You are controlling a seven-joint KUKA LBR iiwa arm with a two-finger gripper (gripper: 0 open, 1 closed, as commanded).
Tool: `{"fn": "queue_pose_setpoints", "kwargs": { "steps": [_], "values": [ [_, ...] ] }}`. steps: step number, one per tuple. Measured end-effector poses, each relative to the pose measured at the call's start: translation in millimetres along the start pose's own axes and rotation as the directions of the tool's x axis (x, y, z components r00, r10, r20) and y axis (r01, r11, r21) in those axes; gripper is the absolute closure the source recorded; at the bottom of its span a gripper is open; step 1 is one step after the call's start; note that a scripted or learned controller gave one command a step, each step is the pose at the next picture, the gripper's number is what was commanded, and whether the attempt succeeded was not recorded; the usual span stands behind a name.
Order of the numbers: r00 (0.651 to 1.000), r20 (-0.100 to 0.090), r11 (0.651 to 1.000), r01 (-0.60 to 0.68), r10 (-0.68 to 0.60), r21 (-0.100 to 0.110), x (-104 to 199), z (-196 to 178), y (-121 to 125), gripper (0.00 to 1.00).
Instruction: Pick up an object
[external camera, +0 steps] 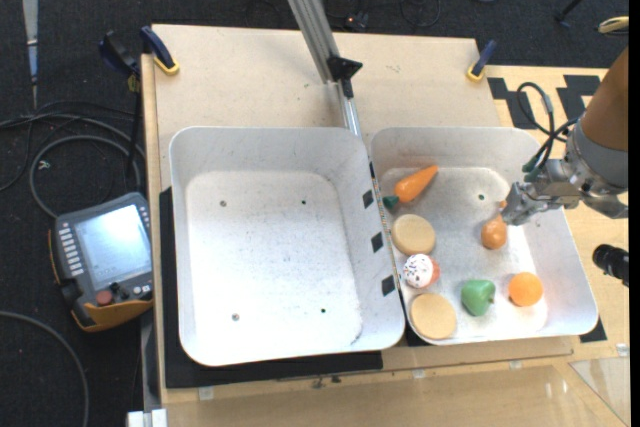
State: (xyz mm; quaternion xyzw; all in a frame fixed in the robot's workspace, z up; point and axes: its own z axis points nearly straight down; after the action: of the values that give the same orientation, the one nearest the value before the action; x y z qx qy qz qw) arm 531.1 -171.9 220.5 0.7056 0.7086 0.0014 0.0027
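The right bin [455, 150] holds several small objects. A carrot [417, 182] lies at its upper left, with a small green piece [390, 202] beside it. Below are a tan round cookie [413, 235], a white sprinkled ball [418, 270] and a second tan disc [433, 315]. A green pepper [478, 296] and an orange fruit [525, 289] sit near the front right. My gripper [517, 208] hangs over the bin's right side, its tip just above and right of a small orange-brown object [493, 234].
The left bin [190, 165] lies beside the right one. A slanted metal pole [305, 0] runs from the top down to the bins' shared rim. A teach pendant [105, 260] sits left of the bench. Clamps [160, 55] hold the board's corners.
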Motion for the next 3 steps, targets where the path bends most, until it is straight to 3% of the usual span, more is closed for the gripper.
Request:
{"fn": "queue_pose_setpoints", "kwargs": {
  "steps": [1, 3],
  "values": [
    [1.000, 0.002, 1.000, -0.001, 0.001, -0.002, -4, -62, -2, 1.00],
    [1.000, -0.003, 1.000, 0.003, -0.003, 0.007, 99, -40, 23, 1.00]
  ]
}}
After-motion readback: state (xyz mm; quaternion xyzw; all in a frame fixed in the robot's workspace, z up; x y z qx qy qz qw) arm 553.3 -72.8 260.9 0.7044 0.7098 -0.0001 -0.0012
